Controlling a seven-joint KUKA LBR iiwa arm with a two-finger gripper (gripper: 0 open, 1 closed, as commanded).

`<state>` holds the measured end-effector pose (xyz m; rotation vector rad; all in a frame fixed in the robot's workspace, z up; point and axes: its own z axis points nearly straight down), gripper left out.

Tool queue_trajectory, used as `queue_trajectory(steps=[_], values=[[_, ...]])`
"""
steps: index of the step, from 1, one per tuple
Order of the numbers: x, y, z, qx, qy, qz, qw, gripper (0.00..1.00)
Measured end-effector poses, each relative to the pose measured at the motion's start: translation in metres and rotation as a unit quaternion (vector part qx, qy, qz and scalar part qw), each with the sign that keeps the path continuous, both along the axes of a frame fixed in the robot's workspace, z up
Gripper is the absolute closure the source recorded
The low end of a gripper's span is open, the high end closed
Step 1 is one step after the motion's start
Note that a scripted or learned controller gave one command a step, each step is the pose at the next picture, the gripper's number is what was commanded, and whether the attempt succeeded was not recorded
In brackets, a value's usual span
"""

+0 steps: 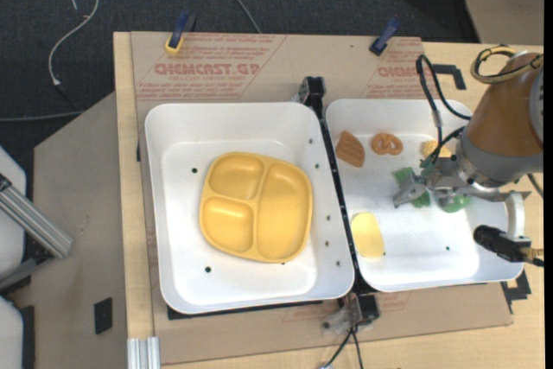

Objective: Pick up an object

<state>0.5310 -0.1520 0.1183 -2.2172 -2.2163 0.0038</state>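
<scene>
Gripper low in right bin, over green item; fingers look spread either side of it, nothing pinched yet. Pretzel, brown piece, pale yellow piece apart. Best: centre on green, drop fully, squeeze, lift straight
</scene>
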Motion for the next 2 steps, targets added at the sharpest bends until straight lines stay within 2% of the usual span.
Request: queue_trajectory(steps=[1,2], values=[[0.002,0.000,0.014,-0.0006,-0.003,0.000,1.0000,1.00],[-0.004,-0.006,0.062,-0.0022,-0.006,0.000,1.0000,1.00]])
